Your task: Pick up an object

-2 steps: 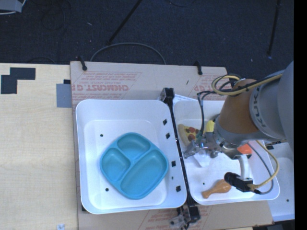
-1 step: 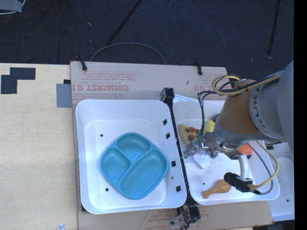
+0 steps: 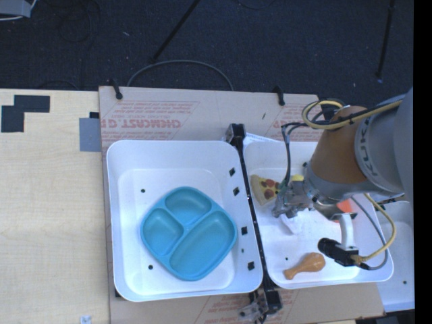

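My gripper (image 3: pixel 285 209) hangs low over the right bin (image 3: pixel 378 275), near its left-middle part, with the grey arm and its orange band (image 3: pixel 337 157) above it. A toy pizza slice (image 3: pixel 263 188) lies just to the gripper's left, touching or nearly touching it. A tan toy drumstick (image 3: pixel 305 265) lies near the bin's front wall, apart from the gripper. A small pale piece (image 3: pixel 291 225) sits right below the gripper. A bit of something orange-red (image 3: pixel 345 207) peeks out from under the arm on the right.
The left bin (image 3: pixel 125 181) holds a blue divided plate (image 3: pixel 188 233). A black divider (image 3: pixel 246 208) runs between the two bins. Cardboard lies under both, and the pale wooden bench extends to the left.
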You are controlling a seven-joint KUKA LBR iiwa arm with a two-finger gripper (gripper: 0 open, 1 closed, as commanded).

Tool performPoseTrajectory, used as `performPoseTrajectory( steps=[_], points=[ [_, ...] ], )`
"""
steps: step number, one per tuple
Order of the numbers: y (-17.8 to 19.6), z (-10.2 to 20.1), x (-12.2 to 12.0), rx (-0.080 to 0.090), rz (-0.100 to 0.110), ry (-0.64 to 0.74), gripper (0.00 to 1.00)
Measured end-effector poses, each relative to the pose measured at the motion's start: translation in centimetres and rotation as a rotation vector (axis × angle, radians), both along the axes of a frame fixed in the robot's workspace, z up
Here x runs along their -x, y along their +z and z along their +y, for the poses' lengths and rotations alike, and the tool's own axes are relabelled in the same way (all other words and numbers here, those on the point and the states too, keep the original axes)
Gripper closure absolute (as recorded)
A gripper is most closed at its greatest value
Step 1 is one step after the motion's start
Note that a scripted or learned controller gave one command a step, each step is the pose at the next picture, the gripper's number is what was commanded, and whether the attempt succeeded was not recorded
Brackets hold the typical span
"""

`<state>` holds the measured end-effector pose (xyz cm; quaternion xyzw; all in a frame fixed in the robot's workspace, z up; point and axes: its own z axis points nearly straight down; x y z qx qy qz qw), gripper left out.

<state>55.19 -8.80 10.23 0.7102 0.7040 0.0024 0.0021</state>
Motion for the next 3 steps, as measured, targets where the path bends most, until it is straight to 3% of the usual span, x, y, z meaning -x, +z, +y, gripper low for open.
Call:
performPoseTrajectory(
  steps=[2, 3],
  points=[
    [11.4, -0.5, -1.0, 0.001, 0.004, 0.009, 1.00],
    [12.5, -0.7, -1.0, 0.000, 0.008, 0.010, 1.00]
  ],
)
